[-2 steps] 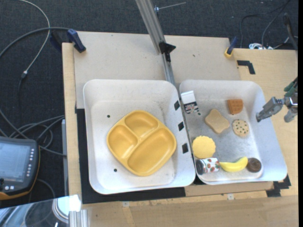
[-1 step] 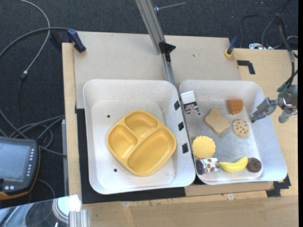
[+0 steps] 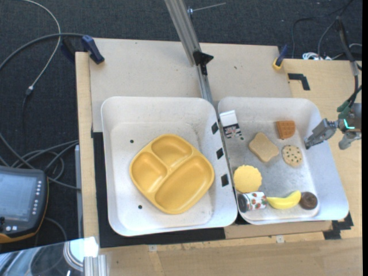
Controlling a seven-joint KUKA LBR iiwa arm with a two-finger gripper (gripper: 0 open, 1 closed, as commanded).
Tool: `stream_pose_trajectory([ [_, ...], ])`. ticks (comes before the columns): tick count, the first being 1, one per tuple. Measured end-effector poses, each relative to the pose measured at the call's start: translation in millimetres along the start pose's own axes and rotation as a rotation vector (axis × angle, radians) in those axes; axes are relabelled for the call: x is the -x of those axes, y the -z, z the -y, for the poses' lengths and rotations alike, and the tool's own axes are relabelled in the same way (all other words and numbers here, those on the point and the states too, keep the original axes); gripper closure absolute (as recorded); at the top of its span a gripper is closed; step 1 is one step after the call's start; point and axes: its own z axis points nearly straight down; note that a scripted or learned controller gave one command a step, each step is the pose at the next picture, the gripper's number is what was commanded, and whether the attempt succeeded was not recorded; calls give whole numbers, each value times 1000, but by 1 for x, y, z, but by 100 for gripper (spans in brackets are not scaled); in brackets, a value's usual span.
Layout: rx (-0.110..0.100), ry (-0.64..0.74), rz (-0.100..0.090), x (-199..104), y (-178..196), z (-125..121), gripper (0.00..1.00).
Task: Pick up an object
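looking down on the bench (image 3: 144, 68), two white bins sit side by side. the left bin (image 3: 115, 125) holds one yellow plate (image 3: 171, 173) with three compartments, set at a slant. the right bin (image 3: 328, 171) holds eight small things: one white carton (image 3: 229, 123) near its upper left corner, one orange waffle (image 3: 284, 129), one slice of toast (image 3: 264, 147), one cookie (image 3: 292, 154), one yellow ruffled disc (image 3: 248, 178), one can (image 3: 252, 201), one banana (image 3: 284, 200) and one brown donut (image 3: 309, 200).

the gripper (image 3: 315, 138) comes in from the right, at the right bin's right wall, level with the cookie. its grey tip slants down and to the left. how wide it stands cannot be told at this size, and nothing is seen pinched in it. it looks apart from the cookie and waffle, the nearest pieces.

the banana lies along the near wall, its long axis running left to right and rising a little toward the right end, between the can and the donut. the can lies on its side, also left to right, just below the disc. the toast is tilted, corners pointing up and down the view. the carton's long axis runs up and down the view.
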Motion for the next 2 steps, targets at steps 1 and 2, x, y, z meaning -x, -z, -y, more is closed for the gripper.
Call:
stream_pose_trajectory([
  [1,0,0,0,0,0,0,0],
  [2,0,0,0,0,0,0,0],
])
